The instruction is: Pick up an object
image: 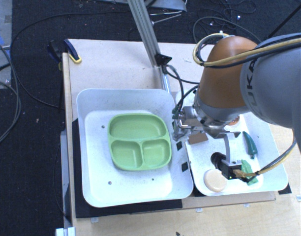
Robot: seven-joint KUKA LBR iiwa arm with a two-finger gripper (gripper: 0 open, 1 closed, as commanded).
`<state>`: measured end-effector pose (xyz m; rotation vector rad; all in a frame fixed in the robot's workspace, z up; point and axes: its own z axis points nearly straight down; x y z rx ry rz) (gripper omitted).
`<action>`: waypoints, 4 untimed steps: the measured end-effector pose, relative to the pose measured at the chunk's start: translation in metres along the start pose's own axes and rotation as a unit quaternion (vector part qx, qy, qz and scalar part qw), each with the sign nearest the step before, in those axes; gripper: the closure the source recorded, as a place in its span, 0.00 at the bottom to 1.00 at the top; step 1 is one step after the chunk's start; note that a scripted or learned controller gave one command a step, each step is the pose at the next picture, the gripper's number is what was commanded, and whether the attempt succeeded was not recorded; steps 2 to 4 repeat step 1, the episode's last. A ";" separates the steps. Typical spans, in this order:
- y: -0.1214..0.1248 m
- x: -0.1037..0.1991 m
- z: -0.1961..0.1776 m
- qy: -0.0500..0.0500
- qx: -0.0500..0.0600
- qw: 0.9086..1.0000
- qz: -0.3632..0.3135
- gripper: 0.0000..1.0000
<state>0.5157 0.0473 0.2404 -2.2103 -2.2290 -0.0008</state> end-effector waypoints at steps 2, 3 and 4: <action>-0.011 0.050 0.013 0.000 0.001 1.000 0.000 1.00; -0.011 0.050 0.013 0.000 0.001 1.000 0.000 1.00; -0.011 0.050 0.013 0.000 0.001 1.000 0.000 1.00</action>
